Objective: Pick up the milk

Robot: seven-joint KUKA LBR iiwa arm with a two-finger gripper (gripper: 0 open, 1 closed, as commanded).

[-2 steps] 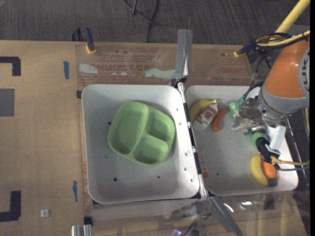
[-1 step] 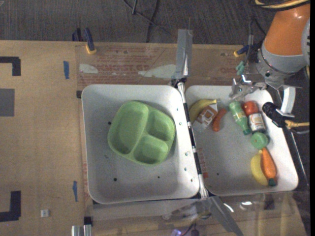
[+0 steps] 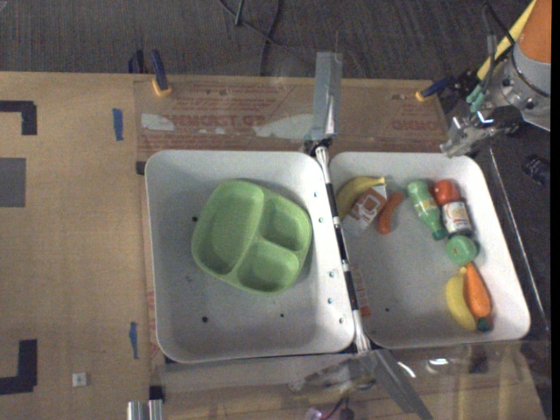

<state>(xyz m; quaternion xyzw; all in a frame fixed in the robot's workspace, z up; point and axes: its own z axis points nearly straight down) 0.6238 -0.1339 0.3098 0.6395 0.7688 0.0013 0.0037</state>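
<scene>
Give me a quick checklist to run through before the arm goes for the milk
1. Milk carton in view, top left of the right bin: ok.
2. Carton free of neighbours: not ok, banana and a small orange item lie against it.
3. Carton upright: cannot tell.
4. Gripper over the carton: not ok, it sits beyond the bin's far right corner.
5. Gripper free of load: cannot tell.

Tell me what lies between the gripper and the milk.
In the camera view, the green bottle and the red bottle lie between the gripper and the milk, with bare bin floor around them.
</scene>
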